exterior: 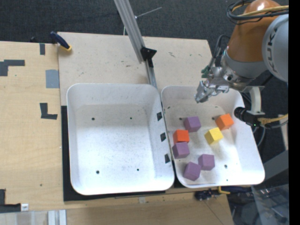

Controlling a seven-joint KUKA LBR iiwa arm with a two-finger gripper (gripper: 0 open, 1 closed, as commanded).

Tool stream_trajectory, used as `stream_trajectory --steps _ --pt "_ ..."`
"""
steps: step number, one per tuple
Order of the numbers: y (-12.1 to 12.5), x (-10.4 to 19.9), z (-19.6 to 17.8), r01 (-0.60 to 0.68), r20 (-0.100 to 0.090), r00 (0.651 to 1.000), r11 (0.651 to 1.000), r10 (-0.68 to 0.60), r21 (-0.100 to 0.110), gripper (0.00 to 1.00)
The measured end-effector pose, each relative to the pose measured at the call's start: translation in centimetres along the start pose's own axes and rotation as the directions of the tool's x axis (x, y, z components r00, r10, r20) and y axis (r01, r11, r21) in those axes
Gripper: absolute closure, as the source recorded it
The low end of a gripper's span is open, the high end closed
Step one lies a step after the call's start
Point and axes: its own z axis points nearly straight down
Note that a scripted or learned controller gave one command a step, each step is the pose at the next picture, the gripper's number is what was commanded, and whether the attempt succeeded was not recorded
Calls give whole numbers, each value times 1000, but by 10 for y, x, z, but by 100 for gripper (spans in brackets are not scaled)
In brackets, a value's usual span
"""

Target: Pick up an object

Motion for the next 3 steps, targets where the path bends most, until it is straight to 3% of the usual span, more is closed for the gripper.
stream_trajectory --steps 3 --pt "-78 144 15 2 0 1000 1000 -2 1 100"
